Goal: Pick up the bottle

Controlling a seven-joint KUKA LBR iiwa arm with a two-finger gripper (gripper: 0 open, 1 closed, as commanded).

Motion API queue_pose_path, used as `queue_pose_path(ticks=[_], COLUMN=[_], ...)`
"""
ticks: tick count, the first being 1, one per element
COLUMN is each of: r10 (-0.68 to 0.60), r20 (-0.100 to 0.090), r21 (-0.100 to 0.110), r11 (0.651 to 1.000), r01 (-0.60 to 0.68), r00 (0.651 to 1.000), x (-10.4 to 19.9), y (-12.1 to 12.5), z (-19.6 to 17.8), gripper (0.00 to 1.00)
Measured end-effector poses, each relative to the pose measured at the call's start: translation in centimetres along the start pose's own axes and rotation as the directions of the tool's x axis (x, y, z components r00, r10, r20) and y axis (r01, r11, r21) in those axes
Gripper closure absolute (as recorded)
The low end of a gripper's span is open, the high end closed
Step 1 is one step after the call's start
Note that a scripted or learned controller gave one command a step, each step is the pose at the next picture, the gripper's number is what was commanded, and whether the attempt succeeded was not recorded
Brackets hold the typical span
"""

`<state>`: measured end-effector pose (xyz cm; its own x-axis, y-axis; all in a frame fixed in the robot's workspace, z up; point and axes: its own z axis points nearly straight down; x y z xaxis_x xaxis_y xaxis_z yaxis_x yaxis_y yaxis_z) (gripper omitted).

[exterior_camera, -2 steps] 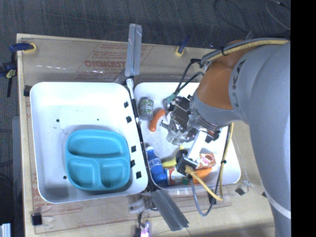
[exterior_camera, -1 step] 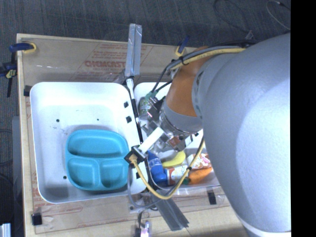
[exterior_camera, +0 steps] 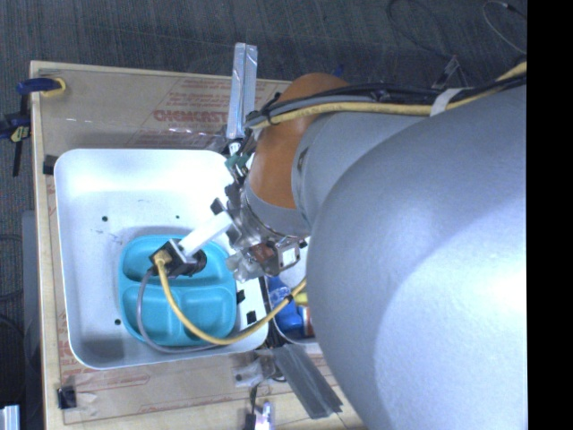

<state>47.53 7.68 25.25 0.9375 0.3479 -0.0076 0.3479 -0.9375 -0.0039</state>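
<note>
Dark carpet lies around the pale bench (exterior_camera: 134, 97), and a blue clamp (exterior_camera: 40, 85) grips its far left corner. On the left sits the left bin (exterior_camera: 107, 186), white and shallow. A turquoise tray (exterior_camera: 192, 312) with two hollows lies flat in its near right part. Behind that bin's far right corner a metal post (exterior_camera: 243, 88) stands upright.

Next comes my gripper (exterior_camera: 258, 253), low over the seam between the two bins, just beside the left bin's right wall. It is tucked under my own wrist — open or closed, I cannot tell. Above it my orange band (exterior_camera: 277, 159) curves over the divide. Just right of the gripper, in the sliver of right bin (exterior_camera: 288, 337) that shows, peeks what may be the bottle (exterior_camera: 285, 301) — a blue scrap with an orange bit, too hidden to be sure of. My grey arm (exterior_camera: 430, 267) sweeps in from the right and looms over that bin.
</note>
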Motion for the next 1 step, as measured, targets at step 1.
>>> queue_pose_path(ticks=[1], r10=[-0.330], r20=[0.002], r21=[0.001], r11=[0.944], r01=[0.330], r00=[0.944], x=[3.04], y=[-8.33], z=[2.87], gripper=[1.00])
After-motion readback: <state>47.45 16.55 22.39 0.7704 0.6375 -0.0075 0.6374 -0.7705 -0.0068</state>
